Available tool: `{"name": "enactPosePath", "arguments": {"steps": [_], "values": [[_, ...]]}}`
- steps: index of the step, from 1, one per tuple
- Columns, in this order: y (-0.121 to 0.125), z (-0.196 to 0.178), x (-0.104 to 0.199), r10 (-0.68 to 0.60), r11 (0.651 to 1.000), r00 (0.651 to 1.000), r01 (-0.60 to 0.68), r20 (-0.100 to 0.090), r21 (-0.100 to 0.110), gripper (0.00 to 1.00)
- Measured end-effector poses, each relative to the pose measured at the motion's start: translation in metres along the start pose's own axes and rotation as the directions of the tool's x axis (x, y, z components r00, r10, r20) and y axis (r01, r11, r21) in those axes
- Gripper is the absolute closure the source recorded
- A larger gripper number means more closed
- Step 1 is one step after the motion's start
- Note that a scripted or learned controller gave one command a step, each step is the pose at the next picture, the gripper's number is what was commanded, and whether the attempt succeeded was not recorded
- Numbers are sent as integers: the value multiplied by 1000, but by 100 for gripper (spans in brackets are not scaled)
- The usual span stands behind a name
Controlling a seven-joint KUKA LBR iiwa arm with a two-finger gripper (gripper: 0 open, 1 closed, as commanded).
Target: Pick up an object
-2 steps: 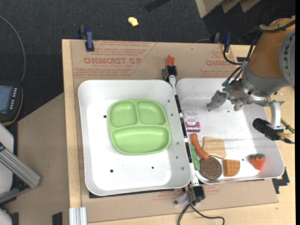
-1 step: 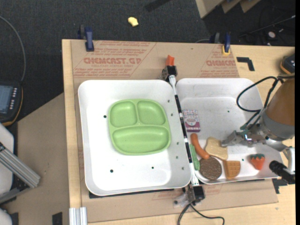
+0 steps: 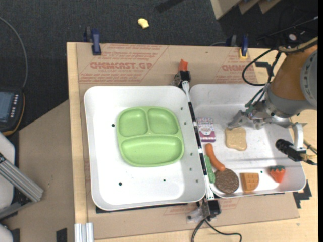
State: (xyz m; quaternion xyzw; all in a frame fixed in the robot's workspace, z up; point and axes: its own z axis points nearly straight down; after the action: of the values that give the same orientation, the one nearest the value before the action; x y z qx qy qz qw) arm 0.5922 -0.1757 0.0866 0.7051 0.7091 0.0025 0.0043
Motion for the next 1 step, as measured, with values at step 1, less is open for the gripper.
{"name": "enactPosePath", "arguments": {"steps": [1], "values": [[-34,-1,39,4,1000,1000,-4,-2,5,0]]}}
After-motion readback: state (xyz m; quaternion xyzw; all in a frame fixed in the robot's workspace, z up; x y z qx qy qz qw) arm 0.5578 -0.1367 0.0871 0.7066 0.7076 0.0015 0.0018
